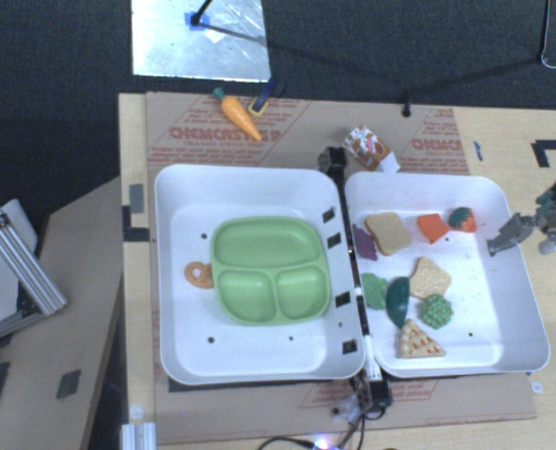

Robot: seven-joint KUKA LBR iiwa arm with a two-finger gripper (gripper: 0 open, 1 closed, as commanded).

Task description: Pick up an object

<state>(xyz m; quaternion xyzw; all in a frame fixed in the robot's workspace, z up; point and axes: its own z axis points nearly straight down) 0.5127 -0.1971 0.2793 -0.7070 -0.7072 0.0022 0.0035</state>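
Two white bins of smooth, faintly glossy plastic are seen on printed brown cardboard; a matt green plastic tray is set in one, and a crinkled, reflective foil sheet is laid beyond.

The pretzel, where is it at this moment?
The pretzel lies in the left bin, on its floor just left of the green tray, apart from the food in the right bin.

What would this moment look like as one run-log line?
arm: at right edge | gripper: over right bin rim, holding nothing | toy food: in right bin | green tray: left bin
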